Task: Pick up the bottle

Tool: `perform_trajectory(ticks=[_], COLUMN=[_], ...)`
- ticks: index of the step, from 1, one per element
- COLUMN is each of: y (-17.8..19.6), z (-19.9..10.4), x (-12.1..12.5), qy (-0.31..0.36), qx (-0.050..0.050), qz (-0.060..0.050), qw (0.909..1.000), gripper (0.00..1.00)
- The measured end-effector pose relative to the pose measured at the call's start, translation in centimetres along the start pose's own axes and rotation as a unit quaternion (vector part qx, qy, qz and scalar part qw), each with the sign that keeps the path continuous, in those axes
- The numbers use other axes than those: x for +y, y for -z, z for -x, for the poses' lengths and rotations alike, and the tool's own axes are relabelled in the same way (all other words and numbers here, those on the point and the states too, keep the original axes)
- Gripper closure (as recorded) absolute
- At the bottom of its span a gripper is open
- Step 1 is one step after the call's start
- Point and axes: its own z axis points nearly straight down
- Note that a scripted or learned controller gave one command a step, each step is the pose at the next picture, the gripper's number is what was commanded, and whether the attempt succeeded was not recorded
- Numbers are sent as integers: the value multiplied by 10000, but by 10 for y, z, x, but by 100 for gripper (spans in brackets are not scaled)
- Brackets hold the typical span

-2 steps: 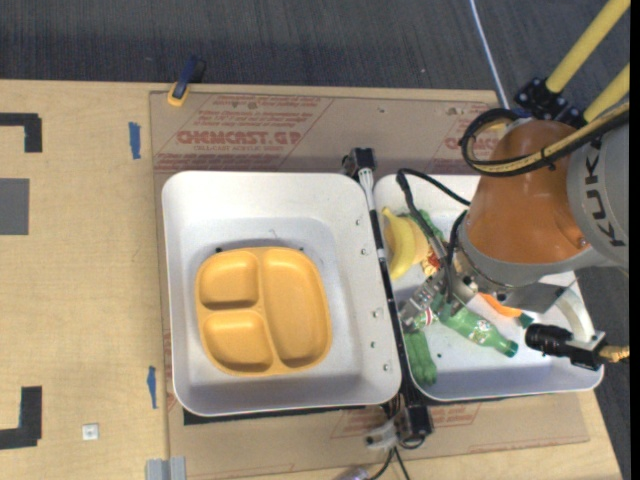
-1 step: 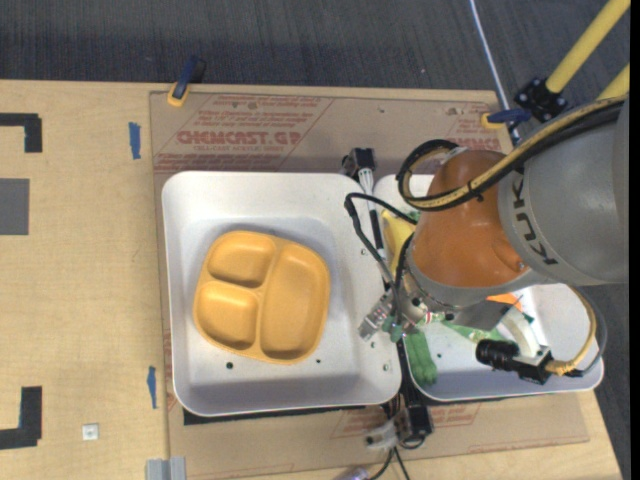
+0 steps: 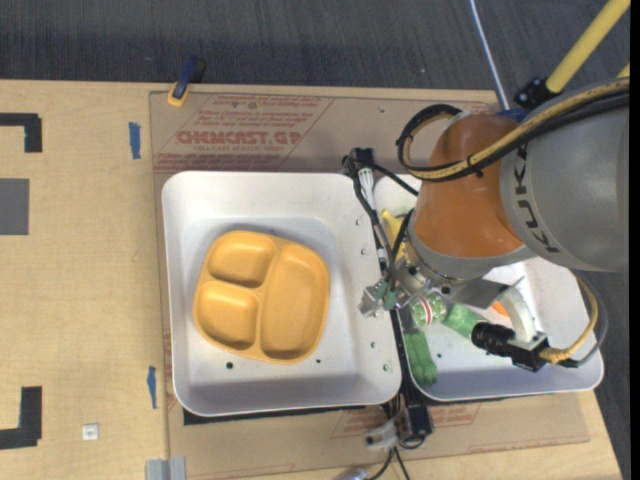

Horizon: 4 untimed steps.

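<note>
- The single camera sits above the bench (image 3: pixel 80 268) and looks down at a slight slant, so the dark floor (image 3: pixel 300 18) shows as a strip beyond the bench's far edge.
- The left white bin (image 3: pixel 190 268) lies near the middle of the view, seen whole and taken here as landmark.
- The right white bin (image 3: pixel 560 368) touches its right side, largely covered by the arm (image 3: pixel 520 198), which comes in from the right.
- The view stands far enough off to take in both bins and the cardboard sheet (image 3: pixel 240 133) under them.
</note>
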Motion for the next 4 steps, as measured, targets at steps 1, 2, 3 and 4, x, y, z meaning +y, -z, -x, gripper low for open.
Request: perform_trajectory(ticks=[1,2,3,4], y=[0,0,27,0], z=[-5,14,-10,-21], x=[5,27,7,-5], qy=[-112,-1154,1183,24], qx=[0,-1,10,11], qz=[0,-3,-9,-14], qw=[9999,9933,9930,10000], gripper=[100,100,100,100])
